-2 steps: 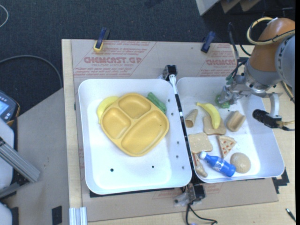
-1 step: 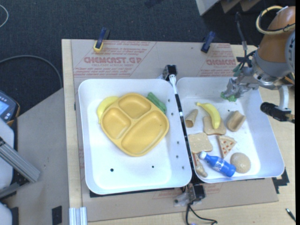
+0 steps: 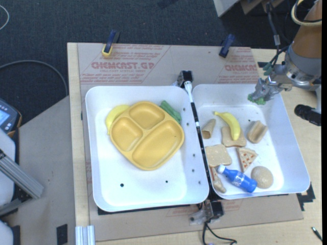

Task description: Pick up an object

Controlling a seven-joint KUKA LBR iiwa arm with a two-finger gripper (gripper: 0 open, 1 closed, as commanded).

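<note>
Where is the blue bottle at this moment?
The blue bottle lies in the right bin, near its front edge, between the slice of bread and the round bun.

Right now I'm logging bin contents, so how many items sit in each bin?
Left bin: 3: yellow divided tray, yellow piece behind it, green item.
Right bin: 8: banana, blue bottle, 6 tan food pieces.
Total: 11
</note>
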